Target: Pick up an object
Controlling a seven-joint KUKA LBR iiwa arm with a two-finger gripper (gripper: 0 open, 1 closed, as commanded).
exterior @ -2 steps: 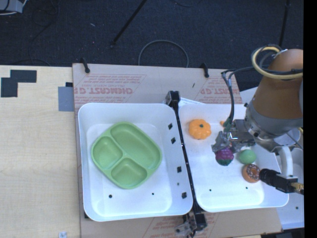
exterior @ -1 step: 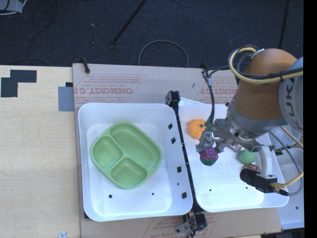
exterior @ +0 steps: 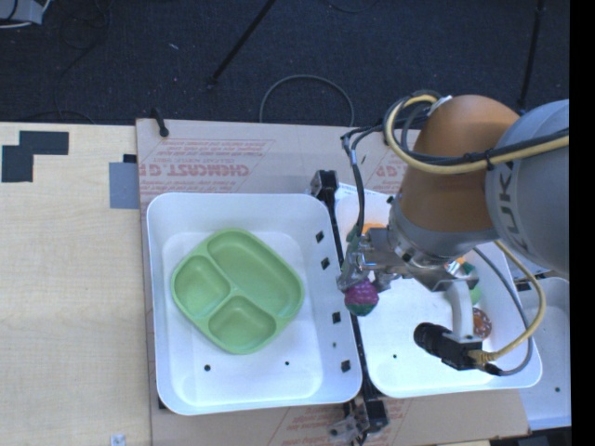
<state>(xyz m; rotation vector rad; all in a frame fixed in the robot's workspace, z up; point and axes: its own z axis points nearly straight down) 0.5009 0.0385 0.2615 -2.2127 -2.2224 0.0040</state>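
Arm [exterior: 465, 184] reaches in from right, orange band up, wrist bent down; pincer [exterior: 358, 272] points down-left, fingers' state unclear.
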